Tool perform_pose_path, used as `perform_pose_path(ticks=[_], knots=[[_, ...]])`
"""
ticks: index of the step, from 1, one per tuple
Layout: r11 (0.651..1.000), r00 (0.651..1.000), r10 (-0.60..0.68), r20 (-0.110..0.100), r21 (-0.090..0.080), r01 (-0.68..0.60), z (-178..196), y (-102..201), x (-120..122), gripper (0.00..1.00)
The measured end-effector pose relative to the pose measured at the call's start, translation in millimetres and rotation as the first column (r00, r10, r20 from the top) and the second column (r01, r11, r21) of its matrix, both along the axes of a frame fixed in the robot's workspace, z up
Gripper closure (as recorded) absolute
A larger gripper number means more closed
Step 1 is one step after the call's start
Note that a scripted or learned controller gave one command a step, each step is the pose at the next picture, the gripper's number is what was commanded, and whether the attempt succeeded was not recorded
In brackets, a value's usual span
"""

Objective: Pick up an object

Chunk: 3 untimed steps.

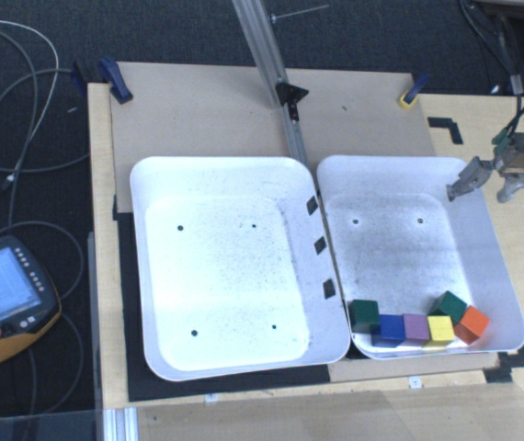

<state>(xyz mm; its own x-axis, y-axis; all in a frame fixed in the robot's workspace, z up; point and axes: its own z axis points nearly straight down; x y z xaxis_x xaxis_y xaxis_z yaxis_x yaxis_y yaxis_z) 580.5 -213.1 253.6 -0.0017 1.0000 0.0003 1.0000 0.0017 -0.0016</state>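
Camera view from above: our hand [485, 180] hovers with fingers spread wide, holding nothing, over the right bin's [400, 246] far right corner. Small colored blocks [416, 322] line its near wall; they look light, rigid, best pinched across flat opposite faces.

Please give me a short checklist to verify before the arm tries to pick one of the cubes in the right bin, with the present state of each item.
1. Small coloured cubes lie in the shallow white right bin: ok, along its near edge.
2. Gripper above a cube: not ok, it is at the far right rim.
3. Gripper free of load: ok, nothing between its fingers.
4. Orange cube has room around it: not ok, it crowds the yellow cube and the dark green cube.
5. Green cube at the row's left end: ok, open on its left.
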Motion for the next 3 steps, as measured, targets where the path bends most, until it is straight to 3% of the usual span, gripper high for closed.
perform_pose_path(ticks=[1,2,3], knots=[[1.0,1.0,0.003,0.007,-0.001,-0.003,22,19,25,0.0],[1.0,1.0,0.005,-0.004,0.004,-0.005,-40,73,44,0.0],[1.0,1.0,-0.004,0.004,-0.003,0.004,-52,19,82,0.0]])
